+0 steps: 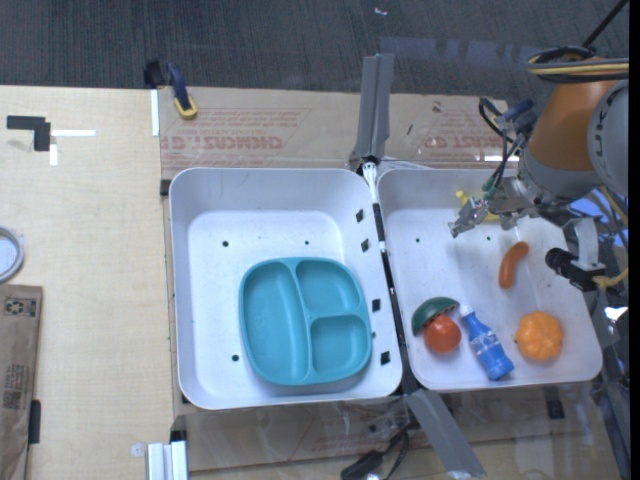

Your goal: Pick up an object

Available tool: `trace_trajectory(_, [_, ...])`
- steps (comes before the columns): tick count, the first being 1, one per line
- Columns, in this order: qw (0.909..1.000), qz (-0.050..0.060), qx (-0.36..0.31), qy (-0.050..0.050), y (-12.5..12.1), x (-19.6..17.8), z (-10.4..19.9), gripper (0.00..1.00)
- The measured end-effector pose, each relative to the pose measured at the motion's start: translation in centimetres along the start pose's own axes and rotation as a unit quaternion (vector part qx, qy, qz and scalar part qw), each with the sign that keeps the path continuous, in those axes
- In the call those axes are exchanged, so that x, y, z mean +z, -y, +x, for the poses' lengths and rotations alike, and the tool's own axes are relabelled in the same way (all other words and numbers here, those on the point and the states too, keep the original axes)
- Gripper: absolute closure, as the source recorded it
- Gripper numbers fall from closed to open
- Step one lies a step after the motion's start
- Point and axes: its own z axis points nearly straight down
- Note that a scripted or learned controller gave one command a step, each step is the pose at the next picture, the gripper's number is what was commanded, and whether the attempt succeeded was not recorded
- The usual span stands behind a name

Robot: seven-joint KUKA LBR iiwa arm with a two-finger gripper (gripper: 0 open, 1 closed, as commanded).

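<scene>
Approach step, I judge — the two-finger gripper (pixel 470 215), fingers slightly parted and holding nothing, hovers in the right white bin (pixel 425 258) — next it must descend over the orange-red sausage-shaped toy (pixel 512 265) nearby.

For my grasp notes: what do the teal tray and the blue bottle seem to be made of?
Tray: probably moulded plastic, matte to satin; one even teal colour, rounded dividers, soft highlights. Bottle: likely plastic, glossier; bright blue body, white cap, pale label. Too small to be sure.

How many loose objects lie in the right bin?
4: a sausage mid-right, a tomato front-left, a blue bottle beside it, an orange front-right. The arm may hide more at the back.
</scene>
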Motion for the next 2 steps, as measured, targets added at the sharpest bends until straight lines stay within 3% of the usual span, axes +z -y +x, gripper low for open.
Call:
trace_trajectory(1, [1.0000, -0.001, 0.001, 0.001, -0.04, -0.96, -0.15, 1.00])
trace_trajectory(2, [1.0000, -0.001, 0.001, 0.001, -0.03, -0.95, -0.14, 0.00])
